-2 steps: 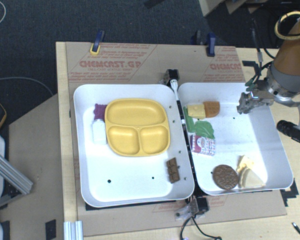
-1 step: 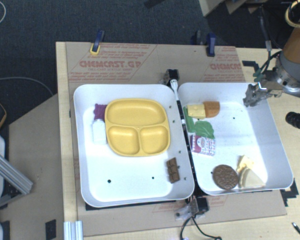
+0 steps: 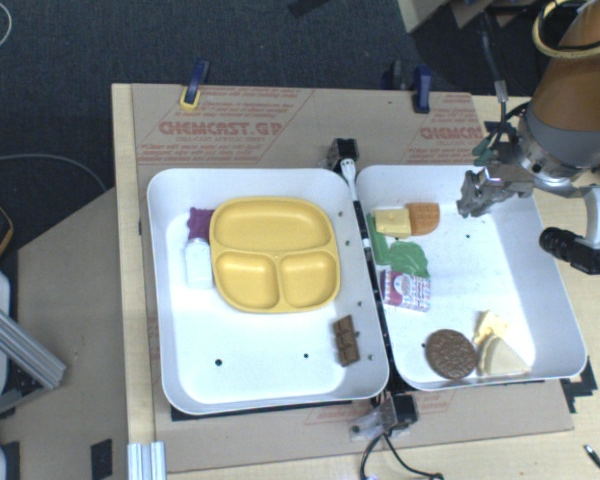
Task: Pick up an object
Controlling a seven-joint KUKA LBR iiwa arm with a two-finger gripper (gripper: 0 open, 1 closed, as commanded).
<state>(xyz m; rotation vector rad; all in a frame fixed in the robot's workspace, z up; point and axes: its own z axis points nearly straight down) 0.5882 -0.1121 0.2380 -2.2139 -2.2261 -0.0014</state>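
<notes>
Orange and tan, the bread-like piece lies near the far left corner of the right bin, touching a pale yellow block, and it is what I would go for. My claw hangs over that bin's far edge, just right of the bread piece; whether it is wide or narrow I cannot tell from this slant, and nothing shows in its grip. I judge the piece to be light, probably a stiff toy food with a rounded top that may slip, so I would pinch it across its short sides, away from the block. Farther along the bin lie a green packet, a brown cookie and yellow wedges.
</notes>
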